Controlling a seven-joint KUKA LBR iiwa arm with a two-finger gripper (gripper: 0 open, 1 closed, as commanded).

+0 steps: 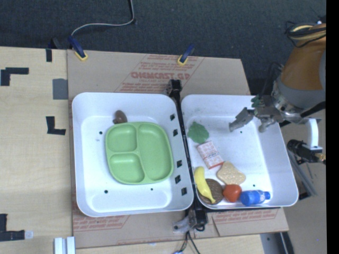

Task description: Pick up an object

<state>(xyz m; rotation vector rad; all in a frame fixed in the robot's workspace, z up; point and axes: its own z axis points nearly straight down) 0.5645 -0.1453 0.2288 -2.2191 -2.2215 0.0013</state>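
Blue bottle in right bin

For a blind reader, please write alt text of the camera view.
A two-finger gripper hovers over the right white bin, which contains a yellow banana, red tomato and blue bottle. The left white bin holds a green divided plate.

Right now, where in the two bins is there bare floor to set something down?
Right bin: the far floor between the green piece and the gripper is bare. Its near end is crowded: banana, tomato, bottle, cracker, packet. Left bin: bare strips around the tray, widest along the near wall.
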